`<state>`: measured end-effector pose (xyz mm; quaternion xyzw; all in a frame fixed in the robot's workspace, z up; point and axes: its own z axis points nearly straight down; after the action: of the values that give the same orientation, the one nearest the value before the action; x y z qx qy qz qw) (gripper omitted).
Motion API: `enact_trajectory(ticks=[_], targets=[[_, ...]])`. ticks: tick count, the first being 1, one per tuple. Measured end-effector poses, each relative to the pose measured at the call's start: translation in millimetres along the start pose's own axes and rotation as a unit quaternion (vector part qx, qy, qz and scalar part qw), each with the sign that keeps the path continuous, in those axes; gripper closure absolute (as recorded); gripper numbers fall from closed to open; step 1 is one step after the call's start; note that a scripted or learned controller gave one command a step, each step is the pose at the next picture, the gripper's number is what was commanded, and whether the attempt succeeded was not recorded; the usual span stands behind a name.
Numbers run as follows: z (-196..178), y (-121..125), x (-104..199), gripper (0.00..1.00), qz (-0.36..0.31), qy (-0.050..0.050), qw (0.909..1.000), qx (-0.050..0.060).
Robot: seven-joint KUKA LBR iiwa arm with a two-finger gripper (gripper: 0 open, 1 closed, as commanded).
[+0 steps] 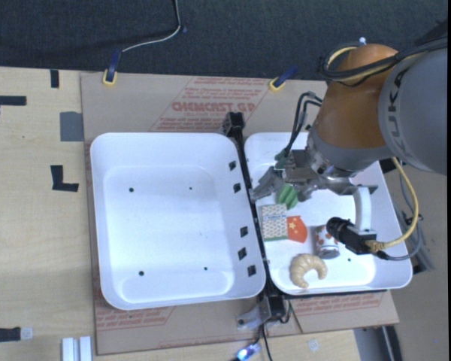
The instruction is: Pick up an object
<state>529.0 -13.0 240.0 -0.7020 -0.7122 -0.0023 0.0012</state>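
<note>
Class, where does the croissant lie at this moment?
The croissant lies in the right bin, near its front edge, just below the red packet and left of the small can.

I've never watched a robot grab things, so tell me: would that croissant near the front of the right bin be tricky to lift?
Probably somewhat. The croissant is curved and rounded, so two fingers could slip off its tapered ends. It looks like a light toy, so a nudge might spin or slide it on the smooth white bin floor. It seems unlikely to roll far.

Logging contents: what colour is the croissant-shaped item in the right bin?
Light tan croissant, clearest in the camera view.
</note>
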Motion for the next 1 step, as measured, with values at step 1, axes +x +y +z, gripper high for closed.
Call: enact_trajectory(ticks=[1], targets=[[-7.3, 0.4, -8.1, 1.00, 0.005, -0.002, 1.0000, 0.002]])
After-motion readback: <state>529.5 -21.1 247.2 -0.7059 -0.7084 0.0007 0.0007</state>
